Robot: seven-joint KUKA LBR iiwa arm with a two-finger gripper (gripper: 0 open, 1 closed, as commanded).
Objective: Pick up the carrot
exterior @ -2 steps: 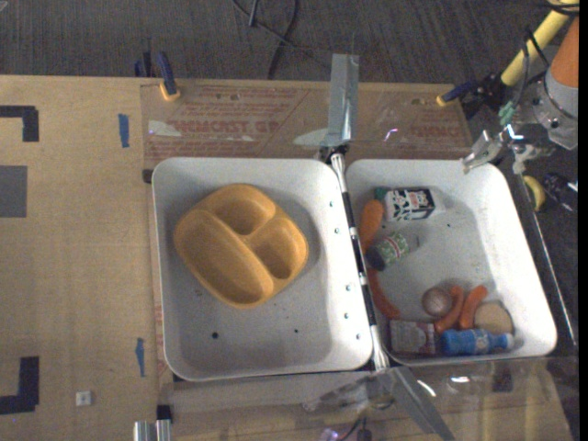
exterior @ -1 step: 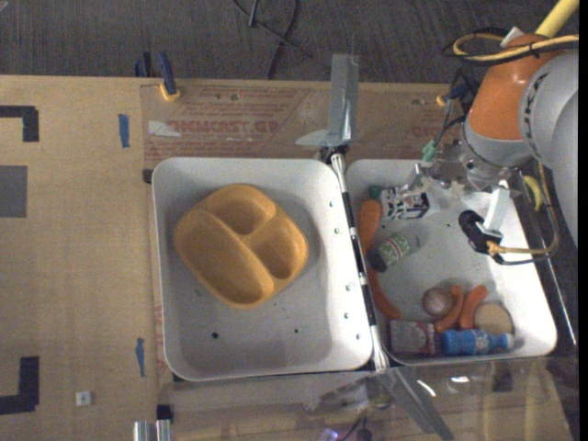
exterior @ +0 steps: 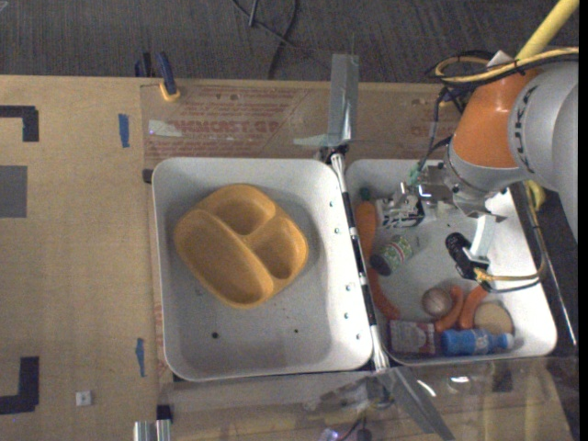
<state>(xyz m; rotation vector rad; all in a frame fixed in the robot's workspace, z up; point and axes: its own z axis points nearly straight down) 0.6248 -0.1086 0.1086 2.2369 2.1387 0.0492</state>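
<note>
The carrot is a long orange piece with a dark green top. It lies along the left wall of the right bin. My gripper hangs over the upper left part of that bin, just right of the carrot's upper end, apart from it. The grey arm with its orange band reaches in from the upper right. Nothing shows held at the gripper.
A small green-capped bottle lies below the gripper. Near the front of the right bin lie a round brownish ball, orange pieces, a bread slice, a blue bottle and a red packet. A yellow divided plate sits in the left bin.
</note>
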